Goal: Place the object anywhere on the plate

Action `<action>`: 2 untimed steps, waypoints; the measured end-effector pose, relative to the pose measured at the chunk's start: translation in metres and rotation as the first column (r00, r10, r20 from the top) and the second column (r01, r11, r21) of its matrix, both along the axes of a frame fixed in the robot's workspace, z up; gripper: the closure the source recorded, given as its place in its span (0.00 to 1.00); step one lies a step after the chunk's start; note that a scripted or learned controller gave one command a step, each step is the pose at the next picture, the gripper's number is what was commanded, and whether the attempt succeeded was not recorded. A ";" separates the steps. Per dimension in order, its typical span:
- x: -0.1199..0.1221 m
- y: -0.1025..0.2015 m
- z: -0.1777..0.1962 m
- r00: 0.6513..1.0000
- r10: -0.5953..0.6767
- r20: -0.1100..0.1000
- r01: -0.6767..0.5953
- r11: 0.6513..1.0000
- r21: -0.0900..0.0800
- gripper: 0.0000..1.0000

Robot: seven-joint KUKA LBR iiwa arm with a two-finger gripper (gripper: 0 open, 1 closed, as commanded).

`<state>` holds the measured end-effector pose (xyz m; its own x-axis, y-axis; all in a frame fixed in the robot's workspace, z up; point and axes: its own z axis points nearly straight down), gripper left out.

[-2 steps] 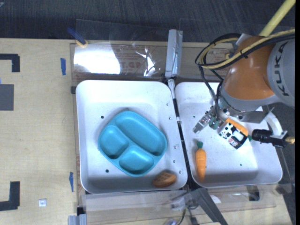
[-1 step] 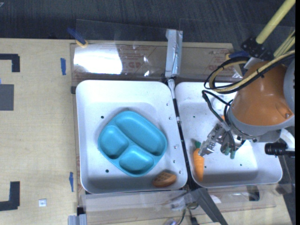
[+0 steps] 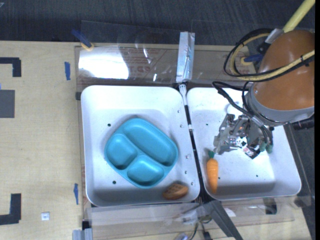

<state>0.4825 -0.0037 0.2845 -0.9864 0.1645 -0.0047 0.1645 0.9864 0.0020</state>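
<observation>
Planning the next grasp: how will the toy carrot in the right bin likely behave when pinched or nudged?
The carrot looks smooth and tapered, so fingers may slip toward its narrow end. Its rounded body lies flat and will probably roll if pushed sideways. It sits close by the right bin's left wall, which may crowd the gripper.

Rounded orange band [image 3: 287, 71] at upper right of frame, grey ring beneath, black and yellow cables [image 3: 260, 59] looping beside it, metallic gripper [image 3: 235, 139] with small coloured wires.

an orange carrot [image 3: 212, 172] lies lengthwise by the right bin's left wall; a blue divided plate [image 3: 141, 151] sits tilted in the left bin.
</observation>
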 end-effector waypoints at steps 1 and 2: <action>0.011 0.070 0.001 0.877 0.481 -0.001 -0.481 0.877 0.000 1.00; 0.005 0.050 -0.054 0.467 0.884 -0.004 -0.884 0.467 0.003 1.00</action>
<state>0.4876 0.0460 0.2305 -0.6059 -0.7955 0.0000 -0.7955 0.6059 0.0039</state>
